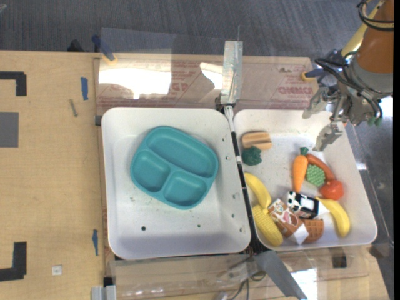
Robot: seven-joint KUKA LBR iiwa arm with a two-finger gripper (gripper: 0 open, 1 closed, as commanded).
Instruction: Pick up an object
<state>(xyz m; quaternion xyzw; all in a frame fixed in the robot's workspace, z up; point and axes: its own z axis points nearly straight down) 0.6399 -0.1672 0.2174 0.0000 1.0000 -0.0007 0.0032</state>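
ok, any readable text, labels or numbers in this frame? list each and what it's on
Red print on the clear panel behind the left bin: washed out by glare, unreadable.
Red print on the clear panel behind the right bin: a word or logo is there, too blurred to spell out.
Printed wrapper on the small packet among the toy food: too small to read.
Nothing else bears text.

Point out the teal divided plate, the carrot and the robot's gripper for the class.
teal divided plate (174,166): camera view, on the ridge between its compartments.
carrot (299,172): camera view, on the middle of its orange body.
gripper (334,129): camera view, at its fingertips above the right bin.
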